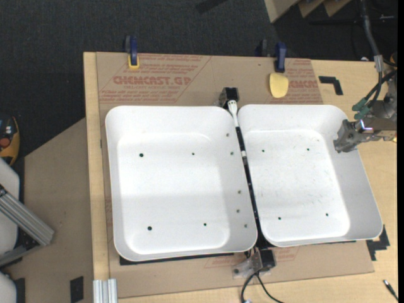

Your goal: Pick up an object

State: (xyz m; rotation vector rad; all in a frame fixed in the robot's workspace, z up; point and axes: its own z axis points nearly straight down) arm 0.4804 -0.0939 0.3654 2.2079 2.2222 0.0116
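Bench board (158,74) — printed "CHEMCAST G.P" (red) | gripper (346,139) at right bin (303,232) rim — grip state unreadable

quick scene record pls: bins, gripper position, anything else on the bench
left bin: white, shallow, small dark dots on floor
right bin: white, shallow, faint dark specks, touching left bin along the middle seam
gripper: at right bin's right rim, upper part
yellow piece: on the board behind right bin, outside both bins
clamps: two, blue and yellow, on board's far edge
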